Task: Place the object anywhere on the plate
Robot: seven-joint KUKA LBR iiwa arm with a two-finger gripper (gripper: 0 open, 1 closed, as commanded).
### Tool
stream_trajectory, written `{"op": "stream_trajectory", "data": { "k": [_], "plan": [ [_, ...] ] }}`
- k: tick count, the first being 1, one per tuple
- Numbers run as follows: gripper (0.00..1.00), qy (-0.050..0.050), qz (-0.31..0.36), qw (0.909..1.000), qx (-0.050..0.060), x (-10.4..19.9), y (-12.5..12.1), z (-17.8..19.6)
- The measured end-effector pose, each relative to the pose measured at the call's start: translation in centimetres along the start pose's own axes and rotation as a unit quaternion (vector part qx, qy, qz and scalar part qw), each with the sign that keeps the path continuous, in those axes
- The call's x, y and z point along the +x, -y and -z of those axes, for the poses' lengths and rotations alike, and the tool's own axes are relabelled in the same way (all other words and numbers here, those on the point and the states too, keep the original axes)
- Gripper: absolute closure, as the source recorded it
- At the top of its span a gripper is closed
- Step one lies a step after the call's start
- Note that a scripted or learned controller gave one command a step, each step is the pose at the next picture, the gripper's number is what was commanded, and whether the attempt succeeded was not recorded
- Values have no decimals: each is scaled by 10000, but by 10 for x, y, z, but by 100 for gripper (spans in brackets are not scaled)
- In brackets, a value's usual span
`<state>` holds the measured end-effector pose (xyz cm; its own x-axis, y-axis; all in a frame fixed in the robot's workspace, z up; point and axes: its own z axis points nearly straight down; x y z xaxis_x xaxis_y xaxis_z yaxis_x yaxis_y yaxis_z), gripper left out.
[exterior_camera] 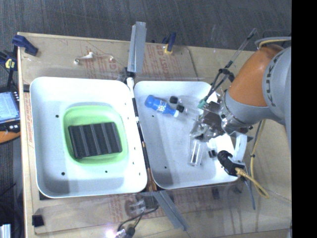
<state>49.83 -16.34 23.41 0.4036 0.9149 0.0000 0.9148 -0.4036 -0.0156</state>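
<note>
Camera view puts you above the bench, looking down at a slant on two shallow white bins set side by side. In the left bin [42, 133] you see the green plate [94, 133], a rounded square lying flat near the middle, with a dark ribbed insert [94, 139] covering most of its centre. In the right bin [168, 167] the blue bottle [161, 105] lies on its side near the far wall, its white end pointing toward the arm, well apart from the plate and separated from it by the two bin walls. Just beyond the bottle's white end you can make out a couple of small dark pieces [174, 101], too small to identify. The arm [257, 83] comes in from the right, its orange band above the wrist, and the gripper [197, 150] hangs low over the right side of the right bin. You see its pale fingers [195, 155] pointing down toward the bin floor with only a narrow gap between them and nothing held there. The gripper sits beside and nearer the camera than the bottle, not touching it. A black connector with a yellow cable [233, 166] hangs at the bin's right rim.
</note>
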Motion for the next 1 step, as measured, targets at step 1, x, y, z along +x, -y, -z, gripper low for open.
{"op": "stream_trajectory", "data": {
  "k": [1],
  "plan": [
    [0,-1,1,10000,0,0,0,0]
  ]
}}
